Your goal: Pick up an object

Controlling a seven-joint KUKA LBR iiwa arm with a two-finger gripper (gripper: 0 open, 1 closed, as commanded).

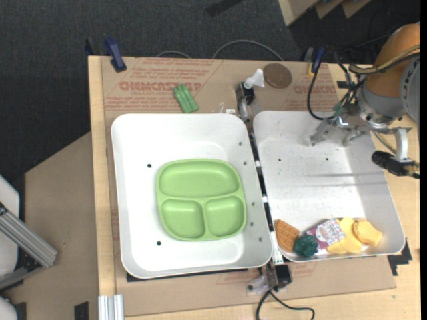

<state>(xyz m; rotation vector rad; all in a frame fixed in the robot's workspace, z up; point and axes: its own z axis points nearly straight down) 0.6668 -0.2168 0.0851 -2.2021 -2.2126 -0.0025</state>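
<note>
Several small objects lie along the front edge of the right bin (373, 179): an orange waffle-like piece (287, 234), a dark green lump (306, 246), a pink and white packet (329, 231) and yellow toy food (357, 236). My gripper (335, 135) hangs over the far end of that bin, well back from the pile. Its fingers are spread open and hold nothing. The grey arm with its orange band (400, 45) comes in from the upper right.
The left bin (133, 145) holds a green divided plate (200, 199). On the bench behind the bins lie a small green object (186, 99) and a brown disc (277, 76). Cables run behind the right bin.
</note>
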